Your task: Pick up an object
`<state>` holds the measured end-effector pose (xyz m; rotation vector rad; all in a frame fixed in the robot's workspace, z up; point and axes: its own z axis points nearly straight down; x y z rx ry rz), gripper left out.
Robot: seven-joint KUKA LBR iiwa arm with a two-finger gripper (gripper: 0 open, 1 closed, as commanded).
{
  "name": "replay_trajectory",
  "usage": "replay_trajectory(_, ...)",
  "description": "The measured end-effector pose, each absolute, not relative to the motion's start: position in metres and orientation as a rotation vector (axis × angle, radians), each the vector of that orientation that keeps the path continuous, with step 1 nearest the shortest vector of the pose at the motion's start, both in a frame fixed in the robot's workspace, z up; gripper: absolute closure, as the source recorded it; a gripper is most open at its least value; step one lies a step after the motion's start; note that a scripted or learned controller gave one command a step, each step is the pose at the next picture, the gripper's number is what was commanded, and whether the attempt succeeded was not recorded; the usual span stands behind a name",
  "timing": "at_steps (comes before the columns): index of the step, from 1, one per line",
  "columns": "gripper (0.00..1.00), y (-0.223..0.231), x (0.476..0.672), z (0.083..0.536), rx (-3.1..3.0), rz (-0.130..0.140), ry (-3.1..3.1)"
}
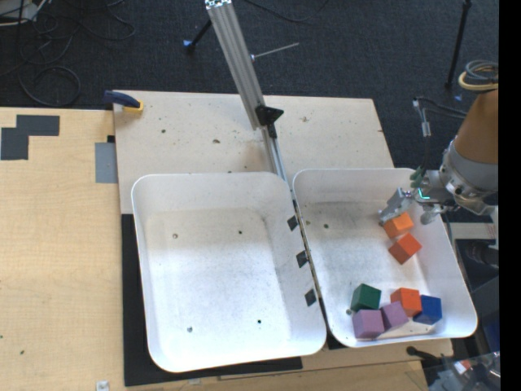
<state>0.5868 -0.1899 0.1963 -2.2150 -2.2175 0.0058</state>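
Gripper (400, 210) over right bin (342, 218), clamped on orange cube (397, 225); cube light, rigid; grip flat faces.

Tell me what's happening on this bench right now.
A grey robot arm reaches in from the right over the right bin. Its tool sits right at an orange block, with a second orange block just below. Green, purple, orange and blue blocks cluster at that bin's near edge. Whether anything is gripped can't be told.
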Motion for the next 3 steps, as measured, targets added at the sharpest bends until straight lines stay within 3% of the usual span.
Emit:
replay_trajectory(1,0.0,-0.19,0.588,0.199,-2.217,0.002,-2.222)
replay_trajectory(2,0.0,-0.191,0.577,0.148,-2.216,0.007,-2.216)
replay_trajectory(3,0.0,-0.194,0.583,0.121,-2.238,-0.013,-2.232)
